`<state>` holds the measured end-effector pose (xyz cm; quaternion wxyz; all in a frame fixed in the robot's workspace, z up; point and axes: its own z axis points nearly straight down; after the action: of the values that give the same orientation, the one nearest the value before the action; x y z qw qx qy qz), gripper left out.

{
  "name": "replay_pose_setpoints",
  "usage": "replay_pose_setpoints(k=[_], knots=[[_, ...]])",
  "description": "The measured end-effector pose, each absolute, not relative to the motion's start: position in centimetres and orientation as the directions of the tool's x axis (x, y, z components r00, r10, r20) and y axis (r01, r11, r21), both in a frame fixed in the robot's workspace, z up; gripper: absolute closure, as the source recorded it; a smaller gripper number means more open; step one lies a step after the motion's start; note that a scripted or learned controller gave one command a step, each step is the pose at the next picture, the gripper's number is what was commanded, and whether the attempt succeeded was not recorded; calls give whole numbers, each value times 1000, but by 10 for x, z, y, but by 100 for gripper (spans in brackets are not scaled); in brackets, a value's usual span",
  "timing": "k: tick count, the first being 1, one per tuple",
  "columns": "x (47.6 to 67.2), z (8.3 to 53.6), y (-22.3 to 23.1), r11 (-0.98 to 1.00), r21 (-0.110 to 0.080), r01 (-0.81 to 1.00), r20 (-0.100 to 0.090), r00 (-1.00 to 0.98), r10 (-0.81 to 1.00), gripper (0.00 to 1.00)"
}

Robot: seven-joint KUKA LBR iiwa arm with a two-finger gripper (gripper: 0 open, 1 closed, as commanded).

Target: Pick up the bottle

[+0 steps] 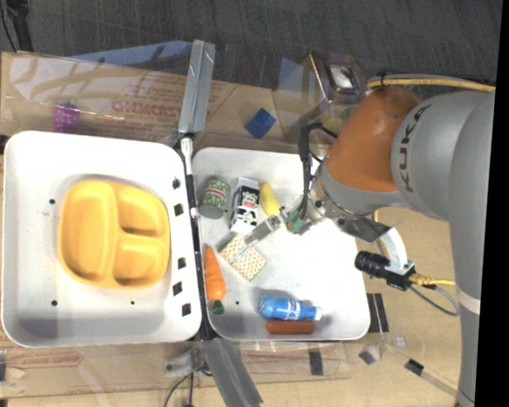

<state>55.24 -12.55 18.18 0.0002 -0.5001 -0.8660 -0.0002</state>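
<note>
The bottle (289, 309) is blue with a white label and lies on its side near the front wall of the right bin (344, 283). My gripper (261, 232) hangs over the middle of that bin, above a patterned card (244, 259), well back and left of the bottle. Nothing shows in its grasp. The grey arm with its orange band (371, 146) covers the bin's back right corner.
A brown sausage (291, 328) lies right in front of the bottle. A carrot (215, 277) lies along the left wall. A can (213, 195), a small carton (247, 203) and a yellow item (270, 198) stand at the back. The left bin holds a yellow tray (115, 230).
</note>
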Motion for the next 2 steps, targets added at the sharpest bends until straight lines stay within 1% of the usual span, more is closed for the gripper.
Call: replay_pose_setpoints(k=[1, 2], knots=[[487, 96, -113, 272, 7, 962, -12, -272, 962, 0], [477, 98, -160, 159, 0, 987, 0, -159, 987, 0]])
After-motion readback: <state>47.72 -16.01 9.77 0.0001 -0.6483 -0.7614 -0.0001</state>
